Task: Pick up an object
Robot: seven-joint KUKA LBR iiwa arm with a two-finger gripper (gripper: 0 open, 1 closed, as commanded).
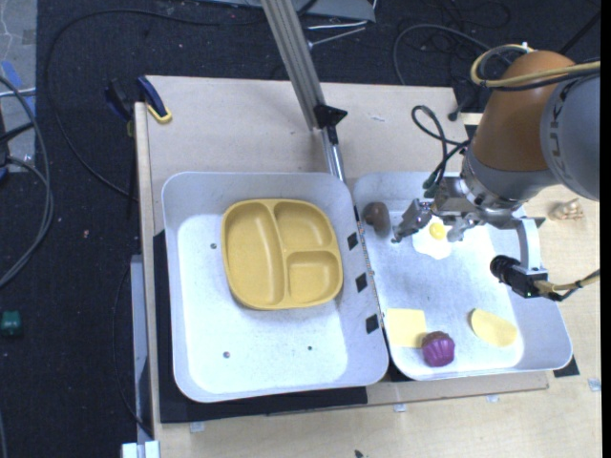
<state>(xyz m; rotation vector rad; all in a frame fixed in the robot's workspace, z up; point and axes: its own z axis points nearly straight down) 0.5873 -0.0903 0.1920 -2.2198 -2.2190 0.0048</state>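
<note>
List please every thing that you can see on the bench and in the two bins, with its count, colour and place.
left bin: 1, white, left half of the bench
right bin: 1, white, beside the left bin
divided plate: 1, yellow, three compartments, in the left bin
fried egg toy: 1, white with yellow yolk, upper part of the right bin, under the claw
brown object: 1, brown, upper left corner of the right bin
yellow square: 1, yellow, lower left of the right bin
purple object: 1, purple, next to the yellow square
yellow round piece: 1, yellow, lower right of the right bin
arm: 1, grey and orange, from the right
claw: 1, above the egg toy
</note>
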